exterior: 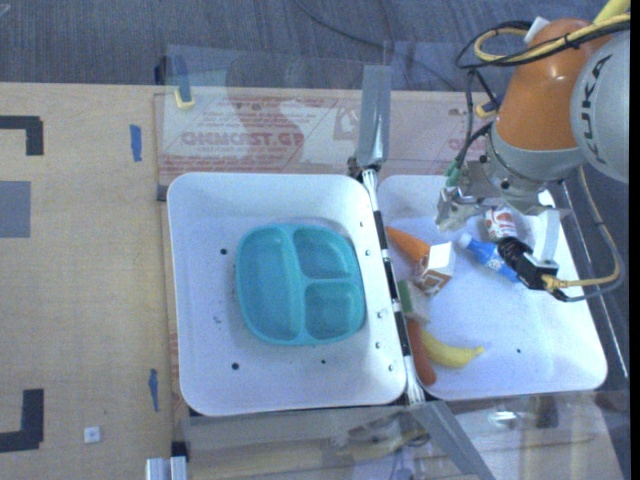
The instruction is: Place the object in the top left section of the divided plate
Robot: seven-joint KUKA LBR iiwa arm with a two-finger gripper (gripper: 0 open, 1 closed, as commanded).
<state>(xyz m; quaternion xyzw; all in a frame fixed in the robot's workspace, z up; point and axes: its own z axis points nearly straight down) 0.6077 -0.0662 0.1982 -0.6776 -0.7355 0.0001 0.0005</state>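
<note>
A grey-and-orange arm hangs over the right bin (590,353), its gripper (452,204) low at the bin's upper left part, above a loose pile of small items. Whether the gripper is spread or pressed together cannot be told from this slanted overhead view, and nothing can be seen held in it.

Just below the gripper lie a carrot (407,242) and a small carton (435,268); beside it toward the arm lie a blue tube (483,254) and a red-and-white packet (501,222). Farther below sits a banana (452,352), hard against the bin's left wall. Which of these is the object to be moved is not settled by the view; the carrot and carton are nearest.

The teal plate (300,284), divided into sections, lies well to the gripper's left in the left bin (200,218), across the ridge where the two bins meet. All its sections look bare, so the task appears to be at the picking stage.

To pick well, the gripper would best come straight down on a single item, clear of its neighbours, since carrot and carton touch and could be nudged together. The lift should be high enough to clear the bin walls before crossing. The release should come low over the top left section, inside its ridges, so the item does not roll into an adjoining one.
</note>
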